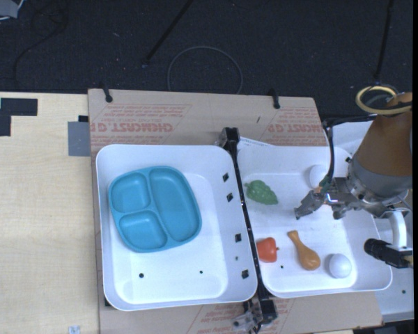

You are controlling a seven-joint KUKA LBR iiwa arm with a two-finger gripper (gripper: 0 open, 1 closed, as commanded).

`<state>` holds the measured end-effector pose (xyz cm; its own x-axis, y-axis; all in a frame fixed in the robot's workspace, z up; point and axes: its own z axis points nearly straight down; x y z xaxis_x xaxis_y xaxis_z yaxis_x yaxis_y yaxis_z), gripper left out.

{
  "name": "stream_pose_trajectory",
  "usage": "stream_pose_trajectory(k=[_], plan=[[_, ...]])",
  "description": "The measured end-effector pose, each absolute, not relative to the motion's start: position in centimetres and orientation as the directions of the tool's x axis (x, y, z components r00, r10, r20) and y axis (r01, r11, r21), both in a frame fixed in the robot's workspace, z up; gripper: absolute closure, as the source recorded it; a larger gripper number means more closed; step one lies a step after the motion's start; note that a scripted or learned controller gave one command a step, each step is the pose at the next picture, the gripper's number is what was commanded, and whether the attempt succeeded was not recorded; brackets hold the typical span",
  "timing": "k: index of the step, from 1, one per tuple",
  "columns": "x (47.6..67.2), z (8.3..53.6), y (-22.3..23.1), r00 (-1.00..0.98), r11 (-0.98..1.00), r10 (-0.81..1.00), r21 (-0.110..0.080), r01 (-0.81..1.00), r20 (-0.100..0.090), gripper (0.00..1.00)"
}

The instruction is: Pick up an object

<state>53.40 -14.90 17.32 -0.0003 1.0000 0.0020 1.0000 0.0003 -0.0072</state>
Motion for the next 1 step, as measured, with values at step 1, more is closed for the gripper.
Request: stream_pose_trajectory(k=[1], plan=[[53.42, 13.00, -14.72, 0.000, 0.000, 1.000, -0.007, 1.000, 0.002, 0.00]])
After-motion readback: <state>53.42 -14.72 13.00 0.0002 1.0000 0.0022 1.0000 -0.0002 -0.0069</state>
